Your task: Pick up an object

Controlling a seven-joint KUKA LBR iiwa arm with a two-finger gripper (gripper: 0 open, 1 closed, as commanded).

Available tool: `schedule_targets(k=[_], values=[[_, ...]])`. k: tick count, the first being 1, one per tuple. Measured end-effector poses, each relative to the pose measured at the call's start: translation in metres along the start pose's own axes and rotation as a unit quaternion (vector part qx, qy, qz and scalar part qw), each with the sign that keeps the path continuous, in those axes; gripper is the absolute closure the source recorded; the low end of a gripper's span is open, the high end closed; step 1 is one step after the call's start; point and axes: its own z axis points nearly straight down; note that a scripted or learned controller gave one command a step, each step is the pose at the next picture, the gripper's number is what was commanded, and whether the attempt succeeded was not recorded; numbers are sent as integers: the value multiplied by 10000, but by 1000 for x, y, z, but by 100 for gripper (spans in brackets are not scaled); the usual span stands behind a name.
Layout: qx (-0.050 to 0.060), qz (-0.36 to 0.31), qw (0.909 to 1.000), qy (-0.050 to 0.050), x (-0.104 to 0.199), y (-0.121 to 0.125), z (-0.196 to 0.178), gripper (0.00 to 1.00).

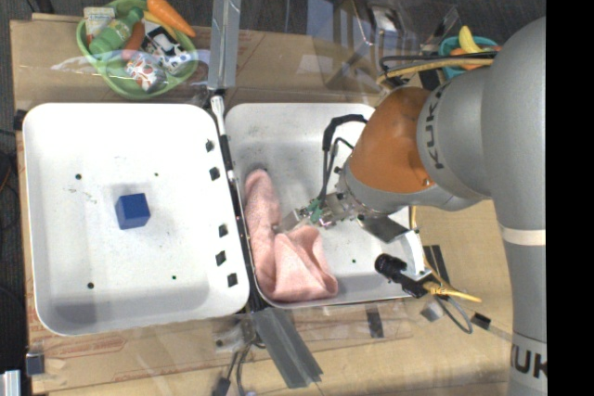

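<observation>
You are watching the claw (302, 216) hovering at the crumpled pink cloth (283, 246); whether it is gaping, I cannot tell. The limp fabric is lying bunched, so a pinch risks slipping off.

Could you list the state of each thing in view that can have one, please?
Pink cloth: crumpled, lying along the left side of the right bin.
Blue cube: resting on the floor of the left bin, untouched.
Hand: low over the pink cloth's upper edge; grip not readable.
Green bowl: upright on the bench, filled with small items.
</observation>
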Motion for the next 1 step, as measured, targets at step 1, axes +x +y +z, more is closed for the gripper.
schedule_targets(k=[1], values=[[-2, -30, 10000, -2, 0, 1, -10, 100]])
